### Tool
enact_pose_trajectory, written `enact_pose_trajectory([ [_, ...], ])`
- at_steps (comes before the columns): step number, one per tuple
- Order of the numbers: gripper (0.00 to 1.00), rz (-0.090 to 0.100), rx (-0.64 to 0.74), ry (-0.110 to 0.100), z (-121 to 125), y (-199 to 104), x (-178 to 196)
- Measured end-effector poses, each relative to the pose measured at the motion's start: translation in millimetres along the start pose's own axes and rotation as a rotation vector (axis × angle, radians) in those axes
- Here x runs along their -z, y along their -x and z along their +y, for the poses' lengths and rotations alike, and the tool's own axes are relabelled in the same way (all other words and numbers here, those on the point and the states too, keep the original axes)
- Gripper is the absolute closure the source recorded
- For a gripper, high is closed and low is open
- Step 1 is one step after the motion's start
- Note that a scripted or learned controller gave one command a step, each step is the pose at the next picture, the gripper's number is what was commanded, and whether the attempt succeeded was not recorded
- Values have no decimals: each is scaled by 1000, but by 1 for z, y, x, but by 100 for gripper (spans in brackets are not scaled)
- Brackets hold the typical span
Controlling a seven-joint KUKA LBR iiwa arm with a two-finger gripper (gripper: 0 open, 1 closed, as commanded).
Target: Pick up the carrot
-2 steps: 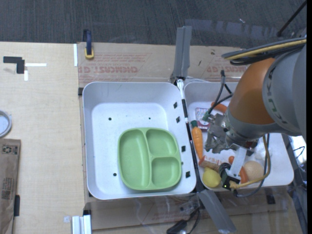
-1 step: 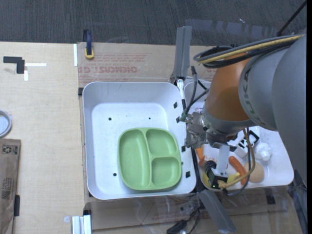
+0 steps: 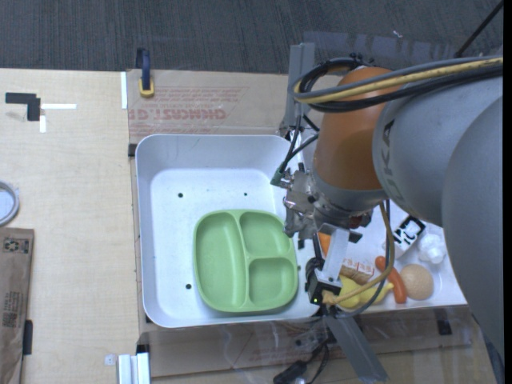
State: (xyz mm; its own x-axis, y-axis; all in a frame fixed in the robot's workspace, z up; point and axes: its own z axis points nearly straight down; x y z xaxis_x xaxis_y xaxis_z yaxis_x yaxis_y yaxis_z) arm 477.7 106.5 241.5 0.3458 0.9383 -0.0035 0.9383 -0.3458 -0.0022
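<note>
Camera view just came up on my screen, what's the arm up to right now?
The grey KUKA arm with the orange band is reaching down into the right white bin, its gripper low over a cluster of toy food: an orange carrot, a yellow banana and a tan egg. The carrot lies in the bin. The green divided plate sits in the left white bin.

orange carrot [image 3: 395, 283] — slim, lying slanted in right bin, partly hidden

Green divided plate [image 3: 245, 260] in left bin [image 3: 160, 214]; banana [image 3: 364, 294], egg [image 3: 417, 281] right.
</note>
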Motion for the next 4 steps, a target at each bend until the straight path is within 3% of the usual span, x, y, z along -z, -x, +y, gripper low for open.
enact_pose_trajectory([
  [1,100,0,168,1,24,63,21],
  [2,100,-1,113,-1,105,83,-2],
  [3,100,1,414,2,136,145,7],
  [4,100,1,378,-2,57,124,-27],
])
